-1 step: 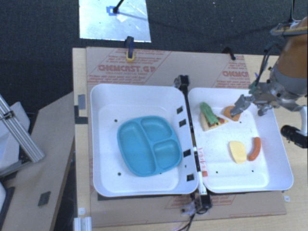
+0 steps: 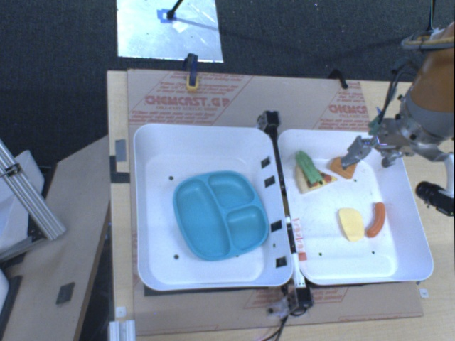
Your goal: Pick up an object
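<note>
Arm (image 2: 430, 84) reaching from right | end effector (image 2: 353, 156) over orange piece (image 2: 341, 168)

Bins (image 2: 206, 137): white plastic, smooth, slightly glossy.
Divided tray (image 2: 220, 215): blue plastic, matt.
Bench sheet (image 2: 234, 98): printed brown cardboard.
Plate beyond bench (image 2: 169, 20): shiny metal.

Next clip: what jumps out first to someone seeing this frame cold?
The blue divided tray stands out, lying alone in the left bin. In the right bin lie small toy foods: a yellow piece beside a sausage, and a green piece. The gripper hangs over an orange piece at that bin's far side.
</note>
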`<state>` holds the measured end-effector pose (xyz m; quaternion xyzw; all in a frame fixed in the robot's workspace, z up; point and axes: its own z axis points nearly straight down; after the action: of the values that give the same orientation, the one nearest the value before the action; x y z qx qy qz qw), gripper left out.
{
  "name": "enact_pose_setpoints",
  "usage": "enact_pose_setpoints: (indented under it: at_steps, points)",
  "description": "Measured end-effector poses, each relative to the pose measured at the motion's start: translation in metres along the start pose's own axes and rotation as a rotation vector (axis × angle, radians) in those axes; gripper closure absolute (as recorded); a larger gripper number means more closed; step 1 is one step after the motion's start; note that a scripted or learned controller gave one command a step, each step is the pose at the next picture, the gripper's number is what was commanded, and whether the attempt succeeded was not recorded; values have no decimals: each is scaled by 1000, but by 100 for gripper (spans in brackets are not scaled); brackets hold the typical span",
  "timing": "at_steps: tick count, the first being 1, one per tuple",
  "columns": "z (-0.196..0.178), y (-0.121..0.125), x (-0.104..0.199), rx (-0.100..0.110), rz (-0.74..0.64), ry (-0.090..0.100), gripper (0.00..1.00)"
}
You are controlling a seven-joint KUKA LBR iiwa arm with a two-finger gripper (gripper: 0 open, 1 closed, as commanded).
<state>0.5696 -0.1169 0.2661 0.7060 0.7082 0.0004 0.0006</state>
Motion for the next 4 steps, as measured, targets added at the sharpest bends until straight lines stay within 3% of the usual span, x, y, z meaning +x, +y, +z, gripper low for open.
enact_pose_setpoints:
  at_steps: [3, 4]
  points:
    - [156, -14, 10, 5, 3, 1, 0]
    - [141, -12, 10, -2, 2, 0, 100]
